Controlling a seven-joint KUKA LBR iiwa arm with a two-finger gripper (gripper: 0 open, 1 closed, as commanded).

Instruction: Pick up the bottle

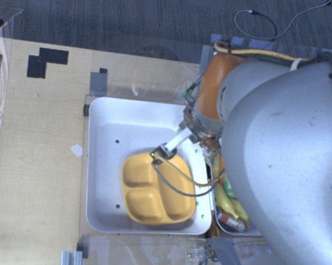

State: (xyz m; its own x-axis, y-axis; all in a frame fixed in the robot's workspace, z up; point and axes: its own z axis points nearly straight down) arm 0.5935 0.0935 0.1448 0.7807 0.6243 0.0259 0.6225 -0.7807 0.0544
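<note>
Look at the left bin (pixel 100 169): its white floor lies bare along the left wall and across the far part, so you have open room there. A yellow divided tray (pixel 155 192) sits in the near right part of that bin, its near edge close to the bin's near wall and its right edge just beside the right wall, leaving little gap on those two sides. The gripper (pixel 163 153) hangs at the tray's far edge, over the rim where the compartments begin, with a small green light showing on it. You cannot tell from this angle whether it is released or clenched, and nothing is visible between its tips. A dark cable (pixel 179 184) loops from it across the tray's right compartment.

The grey arm (pixel 278 155) with its orange band (pixel 212 90) covers most of the right bin. In the narrow strip you can see past it, yellow items (pixel 229 202) lie against that bin's left wall, and the bottle (pixel 231 223) appears to be the dark object with a red part at the near end, though it is too hidden to be sure.
</note>
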